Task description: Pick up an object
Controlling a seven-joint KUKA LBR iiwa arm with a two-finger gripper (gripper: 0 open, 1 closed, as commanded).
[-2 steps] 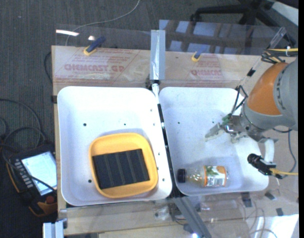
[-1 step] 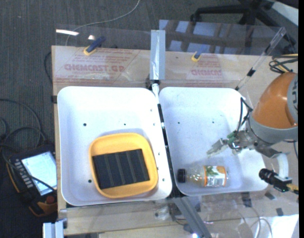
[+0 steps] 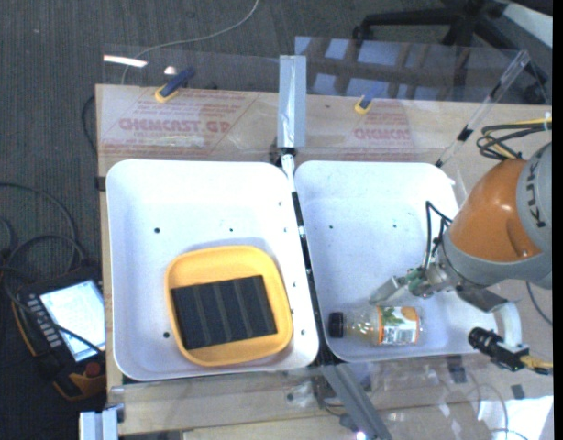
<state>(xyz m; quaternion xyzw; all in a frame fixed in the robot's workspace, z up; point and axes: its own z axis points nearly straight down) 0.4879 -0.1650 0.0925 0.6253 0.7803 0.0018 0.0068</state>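
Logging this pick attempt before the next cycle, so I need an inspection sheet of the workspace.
Surface: two white bins, left bin and right bin, on a bench.
Job's things: small bottle lying on its side, right bin; yellow tray with dark insert, left bin.
Clutter: nothing seen.
Grippers: gripper low just above the bottle; no grasp visible.
Cables: black wires on floor, left.
Surroundings: handheld screen, chair base.

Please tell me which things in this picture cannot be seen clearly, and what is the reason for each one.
- Gripper in the camera view: too small and blurred to tell how it stands, or whether it touches the bottle.
- Bottle label: too small to read.
- Arm: cut off by the right edge.
- Floor of the left bin under the yellow tray: hidden by the tray.
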